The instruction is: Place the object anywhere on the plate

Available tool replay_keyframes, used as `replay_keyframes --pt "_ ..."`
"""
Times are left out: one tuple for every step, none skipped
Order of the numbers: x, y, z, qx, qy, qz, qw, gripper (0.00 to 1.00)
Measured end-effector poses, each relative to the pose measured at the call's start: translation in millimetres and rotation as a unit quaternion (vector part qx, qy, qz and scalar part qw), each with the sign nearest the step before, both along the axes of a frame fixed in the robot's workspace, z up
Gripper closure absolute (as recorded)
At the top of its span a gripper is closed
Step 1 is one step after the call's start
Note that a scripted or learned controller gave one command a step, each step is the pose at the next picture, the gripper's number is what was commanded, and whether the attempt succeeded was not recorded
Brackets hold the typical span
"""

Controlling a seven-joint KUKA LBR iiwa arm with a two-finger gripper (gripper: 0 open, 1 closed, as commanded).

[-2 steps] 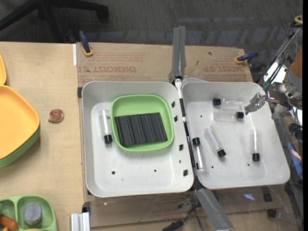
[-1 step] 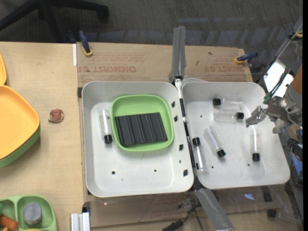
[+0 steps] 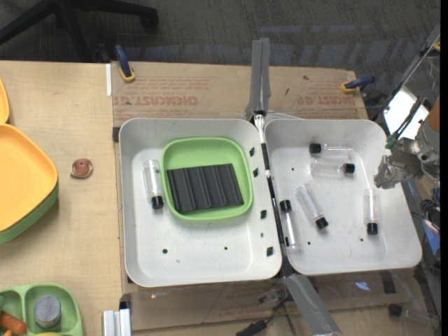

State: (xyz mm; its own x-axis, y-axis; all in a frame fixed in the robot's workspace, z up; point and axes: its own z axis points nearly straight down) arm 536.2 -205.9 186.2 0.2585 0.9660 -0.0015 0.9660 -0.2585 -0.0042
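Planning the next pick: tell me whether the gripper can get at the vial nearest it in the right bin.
Probably yes. The gripper hovers at the right bin's right edge, and that vial lies alone on bare floor, apart from the others.

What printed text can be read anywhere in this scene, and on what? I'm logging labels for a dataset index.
"CHEMCAST": red print, upside down in this view, on the brown cardboard sheet behind the left shallow white bin.
A second red print on the cardboard behind the right white bin seems to repeat it but is too blurred to confirm.
The green square plate and clear plastic vials show no readable marks.
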Motion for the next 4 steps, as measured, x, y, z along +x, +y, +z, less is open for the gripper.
replay_keyframes --pt "-36 9 1 0.0007 -0.001 0.089 0.9960 1.00" --pt "-59 1 -10 0.0010 -0.001 0.169 0.9856 1.00" --pt "-59 -16 -19 0.0011 -0.001 0.213 0.9769 1.00" --pt "-58 -16 -6 0.0002 -0.002 0.251 0.9680 1.00"
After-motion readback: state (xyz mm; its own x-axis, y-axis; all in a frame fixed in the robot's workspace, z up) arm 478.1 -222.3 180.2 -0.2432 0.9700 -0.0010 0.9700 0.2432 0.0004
